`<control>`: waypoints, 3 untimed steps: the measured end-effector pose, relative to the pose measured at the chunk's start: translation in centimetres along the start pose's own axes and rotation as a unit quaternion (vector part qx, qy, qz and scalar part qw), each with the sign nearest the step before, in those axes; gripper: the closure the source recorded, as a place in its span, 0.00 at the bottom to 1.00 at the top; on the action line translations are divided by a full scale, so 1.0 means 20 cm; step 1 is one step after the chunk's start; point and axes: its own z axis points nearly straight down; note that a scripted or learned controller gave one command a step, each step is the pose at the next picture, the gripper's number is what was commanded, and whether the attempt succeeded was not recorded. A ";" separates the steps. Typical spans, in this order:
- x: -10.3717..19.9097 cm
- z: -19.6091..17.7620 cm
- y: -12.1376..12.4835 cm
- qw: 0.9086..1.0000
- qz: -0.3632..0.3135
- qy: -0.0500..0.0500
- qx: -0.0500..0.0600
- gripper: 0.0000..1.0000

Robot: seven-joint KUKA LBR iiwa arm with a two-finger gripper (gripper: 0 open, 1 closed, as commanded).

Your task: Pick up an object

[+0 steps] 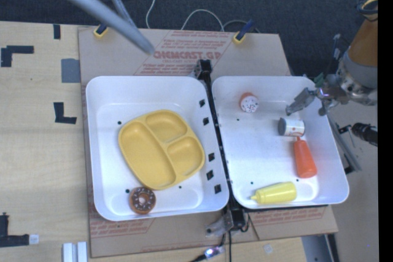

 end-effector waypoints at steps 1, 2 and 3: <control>0.02 0.23 0.03 1.000 -0.001 0.000 0.002 0.00; 0.02 0.55 0.06 1.000 -0.001 0.000 0.002 0.00; 0.02 0.58 0.06 1.000 -0.001 -0.001 -0.001 0.00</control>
